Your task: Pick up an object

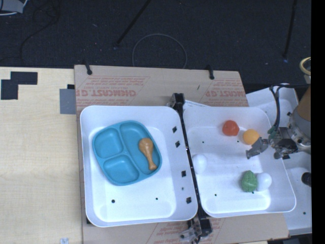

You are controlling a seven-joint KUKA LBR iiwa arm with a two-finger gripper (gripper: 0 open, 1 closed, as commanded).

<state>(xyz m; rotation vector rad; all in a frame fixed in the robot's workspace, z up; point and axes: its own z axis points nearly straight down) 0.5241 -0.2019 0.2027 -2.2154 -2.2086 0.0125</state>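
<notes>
Gripper [268,149] is seen with fingers apart, beside the orange ball [251,136] (probably light, smooth; best grasped across its middle).

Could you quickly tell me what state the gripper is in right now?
Gripper: at the right bin's right edge beside the orange ball; state cannot be told.

Even overhead light, soft shadows; two shallow white plastic bins [223,207] bright, nearly blown out; far dark floor [152,19] dim; overall slightly soft.
</notes>
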